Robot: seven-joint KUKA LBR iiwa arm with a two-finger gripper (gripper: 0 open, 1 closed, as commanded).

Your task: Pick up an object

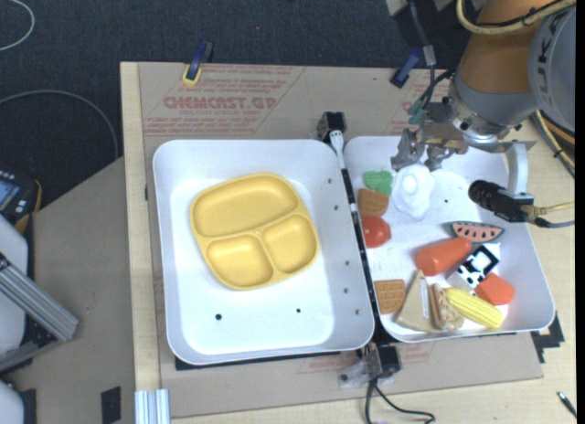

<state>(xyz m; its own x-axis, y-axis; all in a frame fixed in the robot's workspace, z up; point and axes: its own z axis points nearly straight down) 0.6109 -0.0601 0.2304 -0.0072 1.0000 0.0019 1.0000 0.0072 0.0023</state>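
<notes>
The white lump (413,189) sits at the far left of the right bin (535,271), right under the claw (422,153), so it looks like the thing to be picked. The claw hangs just above it, nearly touching, but I cannot tell if the claw is spread or pressed together, and nothing shows inside it. The arm (512,43) comes in from the far right, which puts this lump in easy reach. Beside the lump lie a green piece (377,179), a brown cracker (372,202) and a red tomato (375,229). They are close, so the claw could bump them. Nearer are a watermelon slice (476,230), an orange carrot (442,255) and yellow corn (473,306). The left bin (178,258) holds a yellow tray (253,230), maybe a place to put food. Both bins rest on the counter (146,185).
</notes>
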